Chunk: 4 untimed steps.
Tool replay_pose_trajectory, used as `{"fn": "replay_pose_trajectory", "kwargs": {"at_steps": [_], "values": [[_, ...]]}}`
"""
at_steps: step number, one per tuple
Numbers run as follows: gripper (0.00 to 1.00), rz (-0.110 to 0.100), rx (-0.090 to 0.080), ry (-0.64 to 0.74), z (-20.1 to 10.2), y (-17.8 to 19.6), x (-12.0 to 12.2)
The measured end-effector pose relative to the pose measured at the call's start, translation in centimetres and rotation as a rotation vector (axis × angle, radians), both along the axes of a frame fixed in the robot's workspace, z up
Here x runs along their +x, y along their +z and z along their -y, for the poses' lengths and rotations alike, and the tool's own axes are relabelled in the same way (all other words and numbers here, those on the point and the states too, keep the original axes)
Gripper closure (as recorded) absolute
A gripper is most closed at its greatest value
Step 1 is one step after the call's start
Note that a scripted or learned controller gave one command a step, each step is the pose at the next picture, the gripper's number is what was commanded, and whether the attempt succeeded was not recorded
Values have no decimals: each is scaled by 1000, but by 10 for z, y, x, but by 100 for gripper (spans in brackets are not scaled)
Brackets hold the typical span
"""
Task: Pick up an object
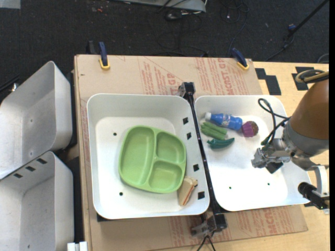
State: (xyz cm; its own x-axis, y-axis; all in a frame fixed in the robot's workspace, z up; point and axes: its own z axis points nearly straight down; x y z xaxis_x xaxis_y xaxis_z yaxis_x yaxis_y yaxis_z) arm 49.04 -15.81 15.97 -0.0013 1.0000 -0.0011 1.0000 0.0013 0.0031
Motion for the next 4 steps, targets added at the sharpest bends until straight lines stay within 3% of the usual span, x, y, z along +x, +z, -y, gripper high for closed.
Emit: {"fn": "replay_pose_trajectory", "kwargs": {"at_steps": [2, 4], "values": [[100, 3, -1, 2, 3, 103, -5], [100, -2, 1, 6, -88, 101, 25]]}}
